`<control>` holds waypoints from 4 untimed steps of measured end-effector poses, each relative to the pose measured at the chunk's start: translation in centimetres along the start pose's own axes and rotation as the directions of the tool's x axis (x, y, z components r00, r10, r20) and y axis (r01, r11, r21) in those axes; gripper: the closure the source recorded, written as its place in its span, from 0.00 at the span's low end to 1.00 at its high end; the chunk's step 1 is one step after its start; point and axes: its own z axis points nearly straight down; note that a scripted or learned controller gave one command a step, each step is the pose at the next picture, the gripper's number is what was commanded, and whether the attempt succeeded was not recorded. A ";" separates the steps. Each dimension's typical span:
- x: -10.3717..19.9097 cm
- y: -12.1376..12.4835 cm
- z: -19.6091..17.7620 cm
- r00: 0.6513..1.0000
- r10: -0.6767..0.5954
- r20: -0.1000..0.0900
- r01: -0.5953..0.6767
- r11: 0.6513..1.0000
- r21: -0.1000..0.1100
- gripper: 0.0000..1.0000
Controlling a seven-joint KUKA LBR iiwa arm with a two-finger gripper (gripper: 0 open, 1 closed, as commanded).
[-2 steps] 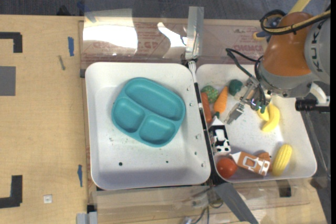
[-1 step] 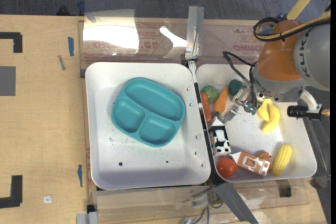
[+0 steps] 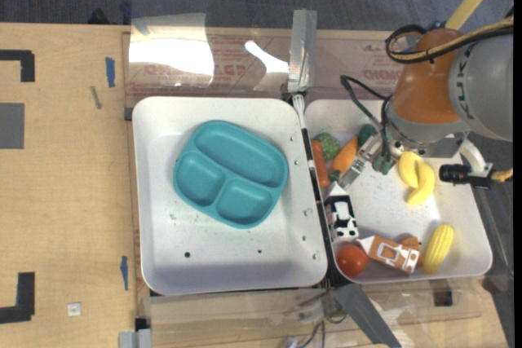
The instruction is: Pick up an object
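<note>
My gripper hangs low in the upper left part of the right bin, its fingers open with nothing between them. An orange carrot lies just to the left of its left finger, beside a green broccoli piece. A yellow banana rests to the gripper's right. Nearer the front lie a black-and-white cow toy, a red tomato, an orange toy truck and a yellow corn cob.
The left bin holds a teal divided plate. The wall between the bins runs close to the carrot. The grey arm with its orange band reaches in over the right bin's back right corner.
</note>
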 end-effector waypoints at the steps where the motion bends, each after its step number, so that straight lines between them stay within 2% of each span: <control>1: -1.6 0.8 0.1 0.998 0.070 -0.004 -0.070 0.998 -0.002 0.00; 2: -1.8 0.9 -1.3 0.998 0.068 0.004 -0.068 0.998 -0.004 1.00; 3: -1.7 0.9 -1.2 0.998 0.068 0.002 -0.068 0.998 -0.002 0.00; 4: -2.1 1.4 0.1 0.975 0.220 -0.005 -0.220 0.975 0.001 0.00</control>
